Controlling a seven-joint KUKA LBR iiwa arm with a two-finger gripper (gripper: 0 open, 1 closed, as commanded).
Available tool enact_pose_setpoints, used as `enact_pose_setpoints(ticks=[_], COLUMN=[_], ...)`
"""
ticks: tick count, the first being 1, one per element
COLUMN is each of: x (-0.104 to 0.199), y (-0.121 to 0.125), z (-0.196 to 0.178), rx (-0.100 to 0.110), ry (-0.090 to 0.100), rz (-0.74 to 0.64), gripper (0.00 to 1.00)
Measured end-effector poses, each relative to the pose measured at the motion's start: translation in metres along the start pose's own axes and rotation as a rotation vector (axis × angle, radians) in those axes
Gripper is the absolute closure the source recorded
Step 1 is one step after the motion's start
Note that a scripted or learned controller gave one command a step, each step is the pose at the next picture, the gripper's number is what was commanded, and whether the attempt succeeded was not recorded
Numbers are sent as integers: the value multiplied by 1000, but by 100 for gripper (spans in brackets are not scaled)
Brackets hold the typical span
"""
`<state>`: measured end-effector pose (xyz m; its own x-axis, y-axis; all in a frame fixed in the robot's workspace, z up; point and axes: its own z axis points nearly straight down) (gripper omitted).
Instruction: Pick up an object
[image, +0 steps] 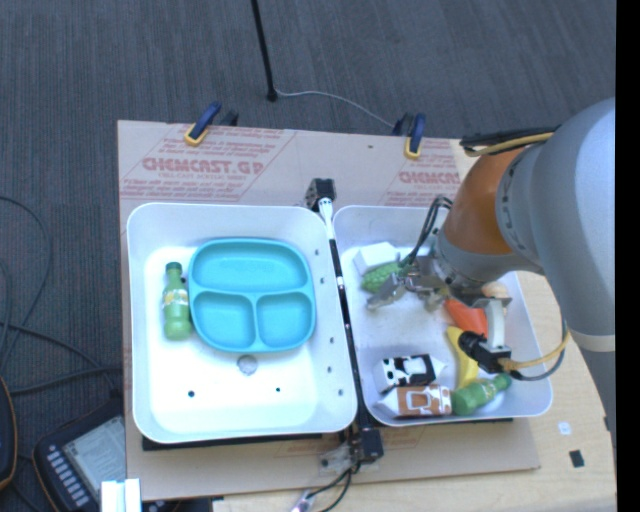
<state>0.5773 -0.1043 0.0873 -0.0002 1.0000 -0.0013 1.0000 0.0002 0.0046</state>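
- gripper (398, 288) is low in the right bin (405, 335), upper-left part; the arm (500, 215) comes in from the right
- cannot tell whether the gripper is released or clenched, the view is too cluttered at the tip
- green item (379, 277) is right at the gripper tip, touching or just beside it; grasp not confirmed
- white block (374, 256) is just behind the green item, near the bin's back-left corner
- orange piece (468, 318) is under the wrist, with a yellow banana (463, 362) just in front of it
- front of the right bin: cow-patterned box (409, 371), brown carton (421, 401), lying green bottle (479, 394), all close together
- left bin (225, 395): blue divided plate (252, 295), with a small green bottle (176, 302) beside its left edge
- small grey round thing (246, 365) is just in front of the plate
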Motion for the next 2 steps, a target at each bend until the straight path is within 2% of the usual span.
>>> enact_pose_setpoints(ticks=[1,2], x=[-1,-1], y=[1,1], z=[-11,-11], rx=[-4,-3], ry=[-3,-3], rz=[0,0], gripper=[100,0])
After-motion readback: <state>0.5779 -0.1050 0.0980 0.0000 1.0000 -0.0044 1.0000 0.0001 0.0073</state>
